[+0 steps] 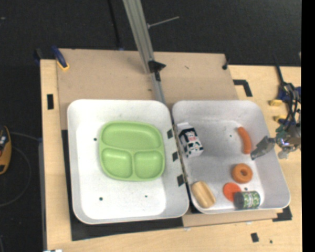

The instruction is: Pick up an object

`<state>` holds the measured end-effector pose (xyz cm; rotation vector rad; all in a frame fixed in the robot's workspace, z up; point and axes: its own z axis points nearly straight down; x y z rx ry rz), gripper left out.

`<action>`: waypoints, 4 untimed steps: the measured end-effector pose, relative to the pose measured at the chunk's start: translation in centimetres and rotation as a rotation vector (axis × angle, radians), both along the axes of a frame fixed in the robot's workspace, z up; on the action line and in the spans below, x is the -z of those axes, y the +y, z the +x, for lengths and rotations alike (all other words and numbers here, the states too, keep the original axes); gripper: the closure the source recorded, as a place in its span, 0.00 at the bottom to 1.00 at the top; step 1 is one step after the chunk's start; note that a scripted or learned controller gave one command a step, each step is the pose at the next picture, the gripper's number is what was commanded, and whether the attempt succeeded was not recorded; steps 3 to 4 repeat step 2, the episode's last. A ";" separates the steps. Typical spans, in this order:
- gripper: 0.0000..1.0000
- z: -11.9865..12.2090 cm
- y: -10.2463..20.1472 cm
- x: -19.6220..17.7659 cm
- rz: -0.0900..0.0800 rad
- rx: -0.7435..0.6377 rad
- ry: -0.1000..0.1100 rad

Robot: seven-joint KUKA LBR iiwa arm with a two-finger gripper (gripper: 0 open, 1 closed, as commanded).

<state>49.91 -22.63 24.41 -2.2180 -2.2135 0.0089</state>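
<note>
Objects for picking lay in the right bin [220, 112]: hot dog [244, 139] near the right wall, bread roll [203, 193] at the front left, orange ring [242, 172], green can [247, 199] on its side touching a red disc [230, 190], small white-and-black item [190, 142] by the left wall. Held, in the left bin [84, 140] on the tabletop [121, 72], a green divided plate [132, 150]. Hovered at the right bin's right edge, gripper [263, 148] dark and small, fingers' spread impossible to tell, nothing seen between them.
</note>
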 end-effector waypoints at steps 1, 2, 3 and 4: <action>0.00 0.1 0.1 -0.5 -0.002 -0.003 -0.009; 0.00 -0.6 0.1 4.1 -0.003 -0.002 -0.009; 0.00 -0.6 0.1 4.1 -0.003 -0.002 -0.009; 0.00 -0.6 0.1 4.1 -0.003 -0.002 -0.009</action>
